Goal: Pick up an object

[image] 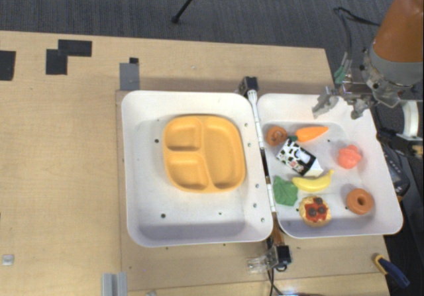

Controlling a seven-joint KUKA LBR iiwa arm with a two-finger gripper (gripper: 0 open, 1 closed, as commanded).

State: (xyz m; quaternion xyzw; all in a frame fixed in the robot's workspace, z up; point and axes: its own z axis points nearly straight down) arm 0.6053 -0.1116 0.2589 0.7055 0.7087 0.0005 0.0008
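The claw [340, 104] hangs over the far edge of the right bin [391, 212], with its two fingers apart and nothing between them. I judge it is placed there to come down on one of the toys, but which one I cannot say.

All things to pick lie in this right bin: an orange carrot [311, 134] near the far edge, just below the claw, a small brown donut [276, 135] beside it, a black and white toy [297, 157] in the middle, a banana [313, 183] touching it, a green piece [285, 192], a pink ball [350, 156], a bigger donut [360, 201] and a small pizza-like toy [315, 210] near the front edge.

The left bin [139, 175] carries a yellow divided plate [203, 153], probably as a place for sorted things.

The arm [397, 30] is cut off at the right edge of the view. The green piece is partly under the banana, so its form is hard to make out
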